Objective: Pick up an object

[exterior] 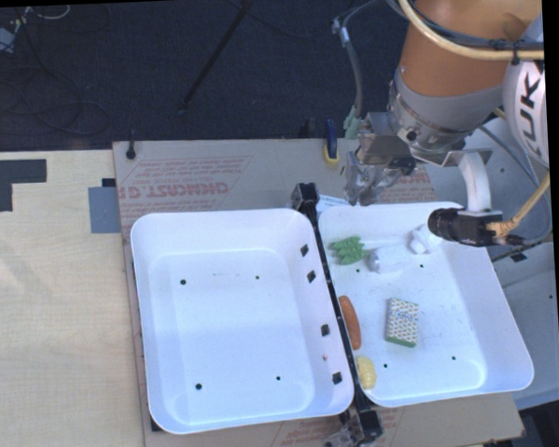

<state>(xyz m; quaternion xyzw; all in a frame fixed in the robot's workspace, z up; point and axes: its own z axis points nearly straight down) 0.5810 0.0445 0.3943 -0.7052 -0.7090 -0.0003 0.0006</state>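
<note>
My gripper hangs above the far edge of the right bin, its fingers pointing down with nothing seen between them. Just below and left of it lies a green leafy toy. A small grey piece sits beside the green toy, and a small white object lies further right. An orange sausage-shaped piece rests along the bin's left wall, with a yellow piece below it. A green-and-white speckled block stands in the middle of the bin.
The left bin lies beside the right one, joined by a black clamp strip. A black cylindrical fixture juts in over the right bin's far right rim. Cardboard underlies both bins.
</note>
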